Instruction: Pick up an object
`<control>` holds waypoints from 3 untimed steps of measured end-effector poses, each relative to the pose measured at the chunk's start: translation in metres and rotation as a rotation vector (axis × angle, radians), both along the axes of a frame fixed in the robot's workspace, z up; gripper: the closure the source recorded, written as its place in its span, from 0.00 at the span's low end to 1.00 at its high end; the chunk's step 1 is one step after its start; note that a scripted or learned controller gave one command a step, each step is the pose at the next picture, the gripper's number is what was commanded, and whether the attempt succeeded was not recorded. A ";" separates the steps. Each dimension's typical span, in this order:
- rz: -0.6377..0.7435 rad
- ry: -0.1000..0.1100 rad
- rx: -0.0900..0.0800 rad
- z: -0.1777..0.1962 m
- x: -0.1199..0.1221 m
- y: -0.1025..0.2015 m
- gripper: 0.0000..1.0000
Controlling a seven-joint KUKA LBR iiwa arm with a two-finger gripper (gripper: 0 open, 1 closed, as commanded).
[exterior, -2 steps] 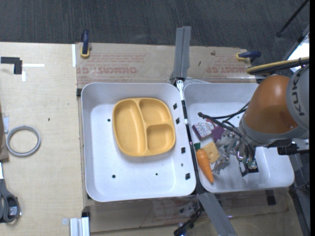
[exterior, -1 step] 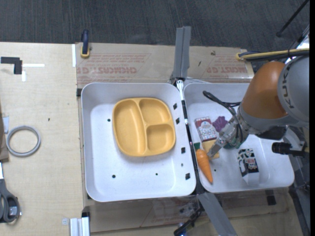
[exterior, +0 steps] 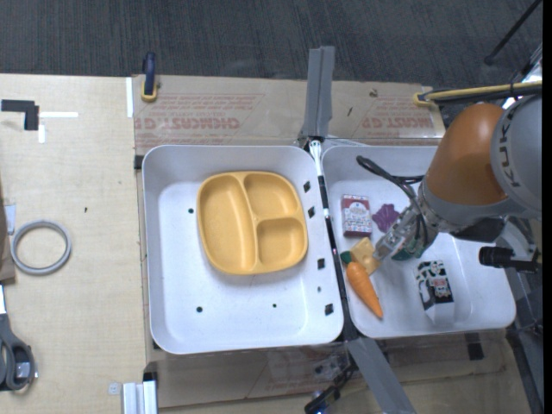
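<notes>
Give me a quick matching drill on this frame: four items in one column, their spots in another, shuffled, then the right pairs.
Items:
1. yellow divided plate
2. toy carrot
3. roll of grey tape
4. red card box

Places:
A. on the bench, outside both bins, at the view's left
B. in the left bin, near its middle
C. in the right bin, by the divider, at the near side
D. in the right bin, farther back, left of the gripper

Pairs: 1-B, 2-C, 3-A, 4-D

You've got a smooth matt plastic divided plate (exterior: 253,222), glossy white plastic bins (exterior: 172,317), pale wood worktop (exterior: 78,335).
</notes>
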State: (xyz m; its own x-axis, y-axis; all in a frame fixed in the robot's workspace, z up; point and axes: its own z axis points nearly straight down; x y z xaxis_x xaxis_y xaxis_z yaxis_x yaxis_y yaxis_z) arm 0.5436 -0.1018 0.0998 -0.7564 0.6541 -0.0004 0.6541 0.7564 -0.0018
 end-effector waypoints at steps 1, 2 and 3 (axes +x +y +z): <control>-0.060 0.000 0.001 -0.010 0.003 -0.029 1.00; 0.042 0.000 0.000 -0.009 0.009 -0.015 1.00; 0.045 -0.002 0.000 0.025 0.054 -0.012 1.00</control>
